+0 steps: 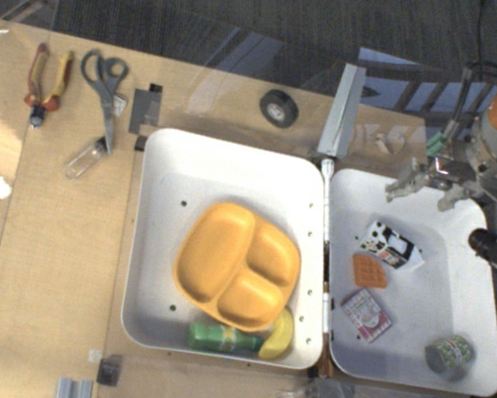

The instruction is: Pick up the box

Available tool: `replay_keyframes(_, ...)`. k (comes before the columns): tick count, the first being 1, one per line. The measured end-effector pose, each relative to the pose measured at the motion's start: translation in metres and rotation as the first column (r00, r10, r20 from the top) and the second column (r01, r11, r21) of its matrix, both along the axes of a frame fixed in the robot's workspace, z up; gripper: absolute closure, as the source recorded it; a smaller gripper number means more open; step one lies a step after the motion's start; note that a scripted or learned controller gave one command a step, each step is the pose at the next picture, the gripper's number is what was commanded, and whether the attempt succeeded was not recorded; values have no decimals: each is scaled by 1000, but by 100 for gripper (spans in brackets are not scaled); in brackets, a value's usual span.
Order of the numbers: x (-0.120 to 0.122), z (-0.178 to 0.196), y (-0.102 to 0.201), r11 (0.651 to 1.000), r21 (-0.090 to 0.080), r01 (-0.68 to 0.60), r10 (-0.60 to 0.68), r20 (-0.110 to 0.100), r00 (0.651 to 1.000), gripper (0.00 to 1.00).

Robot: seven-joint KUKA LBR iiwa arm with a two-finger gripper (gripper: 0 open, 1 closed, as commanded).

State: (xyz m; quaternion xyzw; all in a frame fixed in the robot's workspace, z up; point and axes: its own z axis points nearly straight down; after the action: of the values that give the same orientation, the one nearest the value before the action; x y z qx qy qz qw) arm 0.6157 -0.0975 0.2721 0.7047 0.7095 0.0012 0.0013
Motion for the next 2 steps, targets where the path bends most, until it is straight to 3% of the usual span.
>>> replay_keyframes(1,-30,-133,-17,1000,0,-30,30,0,1000,0)
replay_keyframes(2,-122,-179,-50,1000,-1,22,-22,17,1000,0)
